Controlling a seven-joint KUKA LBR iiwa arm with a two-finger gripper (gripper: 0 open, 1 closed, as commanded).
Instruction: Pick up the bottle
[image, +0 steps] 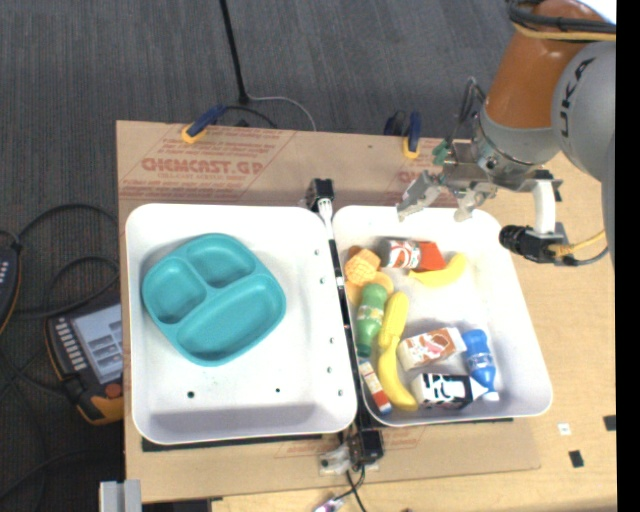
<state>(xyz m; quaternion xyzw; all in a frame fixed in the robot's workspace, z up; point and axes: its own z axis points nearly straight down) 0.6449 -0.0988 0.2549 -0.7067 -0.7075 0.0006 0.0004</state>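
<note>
Your pincer (441, 202) hangs spread wide, holding nothing.
Blue plastic bottle (479, 359) lies in the right white bin (522, 300).

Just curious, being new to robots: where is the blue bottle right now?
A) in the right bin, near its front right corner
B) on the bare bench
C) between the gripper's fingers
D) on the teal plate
A: the bottle lies in the right bin beside a carton, while the gripper hangs open at the bin's far rim.

Grey arm reaching from right, end effector (441, 203) fingers spread, empty
</note>
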